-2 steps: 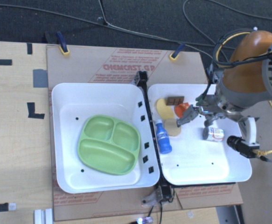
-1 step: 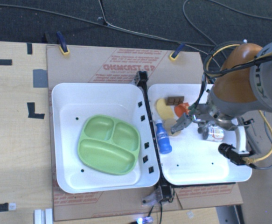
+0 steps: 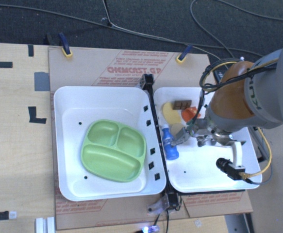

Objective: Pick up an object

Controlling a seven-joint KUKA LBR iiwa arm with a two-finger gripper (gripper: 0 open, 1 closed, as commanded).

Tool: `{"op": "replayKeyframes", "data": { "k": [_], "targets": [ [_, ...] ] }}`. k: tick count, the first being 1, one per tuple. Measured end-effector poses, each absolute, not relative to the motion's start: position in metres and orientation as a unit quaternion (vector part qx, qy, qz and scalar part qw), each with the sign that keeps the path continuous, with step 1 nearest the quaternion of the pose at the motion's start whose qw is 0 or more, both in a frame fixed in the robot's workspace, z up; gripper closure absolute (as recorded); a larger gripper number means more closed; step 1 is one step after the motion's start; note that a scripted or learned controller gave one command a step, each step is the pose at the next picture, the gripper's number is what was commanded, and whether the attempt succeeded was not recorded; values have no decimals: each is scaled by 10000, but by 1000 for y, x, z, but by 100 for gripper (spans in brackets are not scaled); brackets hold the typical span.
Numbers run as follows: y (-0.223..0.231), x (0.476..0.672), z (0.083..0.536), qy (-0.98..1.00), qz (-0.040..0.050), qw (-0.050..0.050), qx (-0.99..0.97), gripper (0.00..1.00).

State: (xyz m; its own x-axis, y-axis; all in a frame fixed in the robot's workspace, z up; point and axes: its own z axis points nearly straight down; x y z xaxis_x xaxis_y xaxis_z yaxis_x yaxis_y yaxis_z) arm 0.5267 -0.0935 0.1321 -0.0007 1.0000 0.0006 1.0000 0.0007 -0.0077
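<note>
The right bin holds a blue bottle-like object against its left wall, a pale yellow round piece, a brown block and a small orange-red object. My gripper reaches down into this bin just right of the blue object and below the orange-red one. The arm's grey body and orange band cover the bin's right half. A grey finger points left toward the blue object; nothing shows between the fingers.
The left bin holds a green divided plate. A black divider clip row runs between the bins. Cables hang off the wrist over the right bin's front corner. Two clamps hold the cardboard at the back.
</note>
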Motion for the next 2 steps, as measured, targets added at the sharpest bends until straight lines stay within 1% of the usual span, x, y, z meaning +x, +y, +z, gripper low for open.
{"op": "replayKeyframes", "data": {
  "k": [1,2],
  "targets": [
    [-93,526,82,-7076,7,-1,-7067,0],
    [-93,528,95,-7076,-1,-13,-7066,100]
  ]
}}
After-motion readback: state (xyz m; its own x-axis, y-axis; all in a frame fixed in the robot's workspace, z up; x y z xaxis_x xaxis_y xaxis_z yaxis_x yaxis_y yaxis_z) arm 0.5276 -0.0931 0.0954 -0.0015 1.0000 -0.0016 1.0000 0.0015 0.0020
